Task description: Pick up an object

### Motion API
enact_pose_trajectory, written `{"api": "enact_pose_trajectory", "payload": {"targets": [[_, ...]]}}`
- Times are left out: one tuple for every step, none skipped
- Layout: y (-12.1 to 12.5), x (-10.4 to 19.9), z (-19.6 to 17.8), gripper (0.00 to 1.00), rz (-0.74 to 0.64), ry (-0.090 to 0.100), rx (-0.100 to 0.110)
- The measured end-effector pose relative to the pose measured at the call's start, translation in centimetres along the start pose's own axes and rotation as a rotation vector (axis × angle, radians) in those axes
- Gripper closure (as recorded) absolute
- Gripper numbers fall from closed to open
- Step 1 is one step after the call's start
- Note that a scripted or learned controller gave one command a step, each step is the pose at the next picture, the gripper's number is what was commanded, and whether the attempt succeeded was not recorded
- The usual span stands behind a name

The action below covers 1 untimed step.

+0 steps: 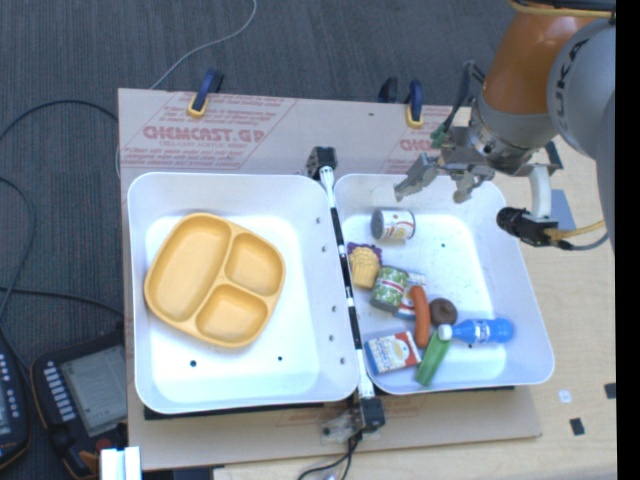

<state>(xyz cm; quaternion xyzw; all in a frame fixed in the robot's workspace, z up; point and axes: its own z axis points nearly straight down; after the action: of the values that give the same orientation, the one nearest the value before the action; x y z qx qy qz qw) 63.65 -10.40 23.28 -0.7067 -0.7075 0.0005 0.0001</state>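
My gripper [438,181] hangs open above the far edge of the right bin [520,268], with nothing between its fingers. Just below and left of it a small can with a white label [393,225] lies on its side. Further down the bin lie a yellow corn-like toy [365,265], a green-labelled jar [390,288], a red sausage [421,309], a brown round piece [442,313], a blue bottle [484,330], a green stick [433,359] and a small red-and-white carton [391,352].
The left bin [170,388] holds a yellow three-compartment plate [214,279]. A black divider strip [342,278] runs between the bins. Blue-and-yellow clamps [205,93] hold the board at the back. A handheld pendant [85,388] lies at the lower left.
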Motion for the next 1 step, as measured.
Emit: {"api": "enact_pose_trajectory", "payload": {"targets": [[-3.85, -0.89, 13.93, 0.0, 0.001, 0.0, -0.003]]}}
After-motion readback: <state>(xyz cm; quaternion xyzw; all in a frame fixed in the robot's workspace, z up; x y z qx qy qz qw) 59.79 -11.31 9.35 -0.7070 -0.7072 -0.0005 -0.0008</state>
